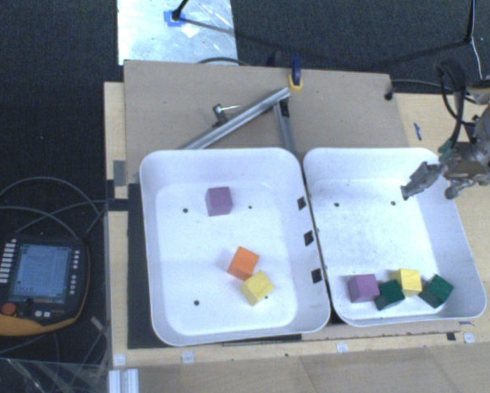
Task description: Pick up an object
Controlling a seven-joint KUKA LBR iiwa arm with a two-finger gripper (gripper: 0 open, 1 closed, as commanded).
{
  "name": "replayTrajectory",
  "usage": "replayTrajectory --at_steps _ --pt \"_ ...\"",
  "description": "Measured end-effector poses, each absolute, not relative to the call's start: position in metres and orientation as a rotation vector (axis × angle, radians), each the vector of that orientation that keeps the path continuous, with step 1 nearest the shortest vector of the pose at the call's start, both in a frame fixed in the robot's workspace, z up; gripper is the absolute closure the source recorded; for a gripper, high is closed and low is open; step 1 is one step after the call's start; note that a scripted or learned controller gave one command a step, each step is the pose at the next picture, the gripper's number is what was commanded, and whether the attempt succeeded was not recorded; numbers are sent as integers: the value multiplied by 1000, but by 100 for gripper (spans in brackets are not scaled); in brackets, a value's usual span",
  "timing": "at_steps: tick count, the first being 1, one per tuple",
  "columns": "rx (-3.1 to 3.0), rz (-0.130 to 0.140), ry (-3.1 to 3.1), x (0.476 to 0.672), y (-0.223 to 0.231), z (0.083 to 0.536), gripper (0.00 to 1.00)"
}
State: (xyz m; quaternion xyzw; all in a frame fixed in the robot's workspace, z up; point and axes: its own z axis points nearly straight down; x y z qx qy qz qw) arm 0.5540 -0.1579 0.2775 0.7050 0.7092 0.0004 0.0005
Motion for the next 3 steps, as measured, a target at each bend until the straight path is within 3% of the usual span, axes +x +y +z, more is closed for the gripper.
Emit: replayTrajectory --at_steps 1,3 --pt "2215 2 2226 554 -158 278 0" --pt "2220 -3 2225 561 -166 185 0"
